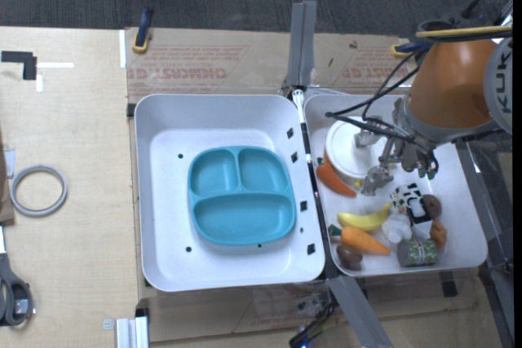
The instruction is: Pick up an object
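Observation:
My gripper hangs over the middle of the right bin, its fingers spread open with nothing between them. Just left of it sits a white bowl with an orange carrot at its front edge. Below the gripper lie a black-and-white toy, a yellow banana, a second carrot, a green can and a dark brown piece. The arm's orange band covers the bin's back right part.
The left bin holds a blue divided plate. A grey ring of tape and scissors lie on the wooden bench at the far left. A metal bar stands between the bins at the back.

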Controlling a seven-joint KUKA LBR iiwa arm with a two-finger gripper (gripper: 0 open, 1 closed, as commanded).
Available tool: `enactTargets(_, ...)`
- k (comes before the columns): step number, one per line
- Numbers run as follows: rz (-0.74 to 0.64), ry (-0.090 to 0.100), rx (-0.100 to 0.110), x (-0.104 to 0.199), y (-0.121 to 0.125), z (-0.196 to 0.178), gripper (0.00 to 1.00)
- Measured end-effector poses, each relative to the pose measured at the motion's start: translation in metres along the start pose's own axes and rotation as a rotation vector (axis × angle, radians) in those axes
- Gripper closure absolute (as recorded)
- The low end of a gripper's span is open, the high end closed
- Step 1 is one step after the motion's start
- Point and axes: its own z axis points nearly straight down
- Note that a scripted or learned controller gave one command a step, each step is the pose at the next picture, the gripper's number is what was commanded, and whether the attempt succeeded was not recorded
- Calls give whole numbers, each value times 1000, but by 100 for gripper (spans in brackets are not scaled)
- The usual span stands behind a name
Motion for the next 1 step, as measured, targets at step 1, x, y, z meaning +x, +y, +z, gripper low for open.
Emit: enactTargets(1, 113, 2, -6, 17, 15, 0, 0)
